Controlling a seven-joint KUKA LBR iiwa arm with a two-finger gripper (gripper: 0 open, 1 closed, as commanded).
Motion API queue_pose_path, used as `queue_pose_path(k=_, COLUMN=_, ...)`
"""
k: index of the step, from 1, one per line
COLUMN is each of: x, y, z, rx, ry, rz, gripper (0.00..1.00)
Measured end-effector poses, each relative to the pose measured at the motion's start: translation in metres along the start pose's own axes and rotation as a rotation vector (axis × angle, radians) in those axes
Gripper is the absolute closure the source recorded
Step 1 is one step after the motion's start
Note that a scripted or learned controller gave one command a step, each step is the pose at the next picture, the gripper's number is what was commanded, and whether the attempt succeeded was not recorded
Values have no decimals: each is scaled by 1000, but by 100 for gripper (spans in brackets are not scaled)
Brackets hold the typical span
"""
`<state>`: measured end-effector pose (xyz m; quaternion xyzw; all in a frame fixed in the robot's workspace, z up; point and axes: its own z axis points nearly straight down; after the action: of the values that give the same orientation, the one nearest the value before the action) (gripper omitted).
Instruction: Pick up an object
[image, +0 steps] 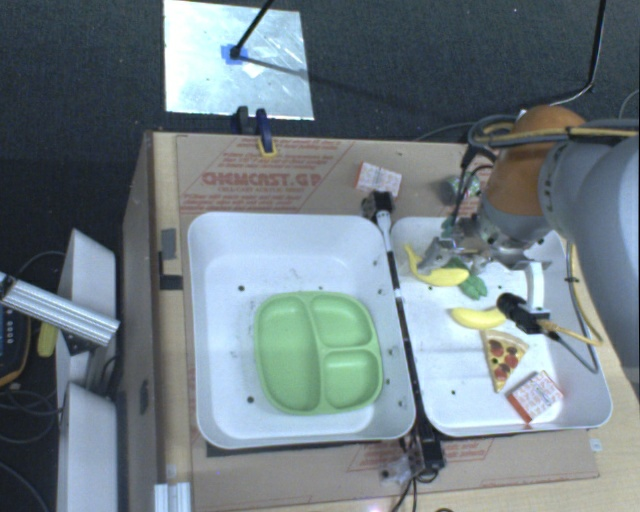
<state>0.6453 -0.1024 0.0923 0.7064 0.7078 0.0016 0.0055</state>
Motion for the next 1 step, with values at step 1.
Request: queue_pose_path(k=1, x=-36, y=-5, z=6, rx=4, ry=3, rz=0, gripper=0)
